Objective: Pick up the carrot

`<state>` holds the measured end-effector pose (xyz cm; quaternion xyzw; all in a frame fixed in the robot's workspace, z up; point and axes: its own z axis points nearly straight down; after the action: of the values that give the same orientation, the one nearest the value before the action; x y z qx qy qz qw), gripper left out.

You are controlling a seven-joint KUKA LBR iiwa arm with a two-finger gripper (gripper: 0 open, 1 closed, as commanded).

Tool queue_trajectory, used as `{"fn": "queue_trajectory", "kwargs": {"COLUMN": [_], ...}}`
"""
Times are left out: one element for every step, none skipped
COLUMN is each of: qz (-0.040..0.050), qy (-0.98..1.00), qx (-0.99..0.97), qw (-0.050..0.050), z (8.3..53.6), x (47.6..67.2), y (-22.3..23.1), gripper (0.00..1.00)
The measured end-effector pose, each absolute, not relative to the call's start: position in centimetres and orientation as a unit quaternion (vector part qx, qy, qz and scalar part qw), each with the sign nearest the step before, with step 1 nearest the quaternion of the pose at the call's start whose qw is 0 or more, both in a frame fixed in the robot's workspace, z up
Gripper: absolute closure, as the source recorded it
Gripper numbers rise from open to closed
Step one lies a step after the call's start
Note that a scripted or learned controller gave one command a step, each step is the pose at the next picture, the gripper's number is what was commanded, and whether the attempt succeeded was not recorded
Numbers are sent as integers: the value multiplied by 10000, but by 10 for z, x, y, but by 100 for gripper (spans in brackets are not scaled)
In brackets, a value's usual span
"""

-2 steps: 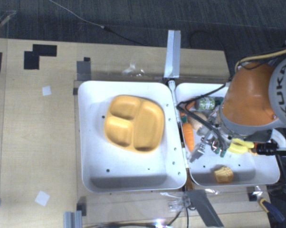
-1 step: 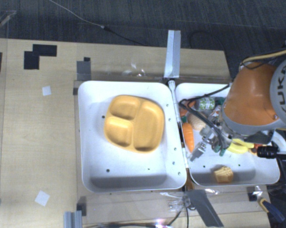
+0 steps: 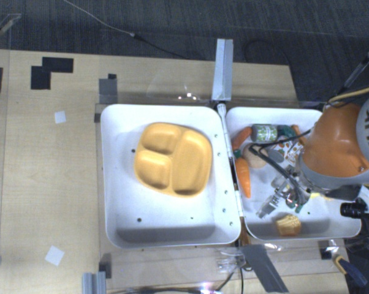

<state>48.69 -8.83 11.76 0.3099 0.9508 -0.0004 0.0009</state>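
Note:
The carrot (image 3: 243, 179) is orange and lies lengthwise along the left wall of the right bin (image 3: 341, 228), its tip pointing toward the front. My gripper (image 3: 275, 203) hangs low over the middle of that bin, a short way right of the carrot and apart from it. Nothing shows in the gripper's grasp. The arm's orange band (image 3: 334, 146) covers the bin's right part.
A second orange piece (image 3: 240, 138) and a green can (image 3: 265, 133) lie at the right bin's back. A tan bread-like piece (image 3: 288, 225) sits near its front wall, just below the gripper. The left bin (image 3: 120, 225) holds a yellow divided plate (image 3: 172, 158).

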Motion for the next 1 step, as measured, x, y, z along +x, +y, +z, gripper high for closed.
{"fn": "queue_trajectory", "kwargs": {"qz": [25], "qy": [9228], "qx": [3851], "qw": [49], "z": [89], "x": [491], "y": [-161], "gripper": [0]}}
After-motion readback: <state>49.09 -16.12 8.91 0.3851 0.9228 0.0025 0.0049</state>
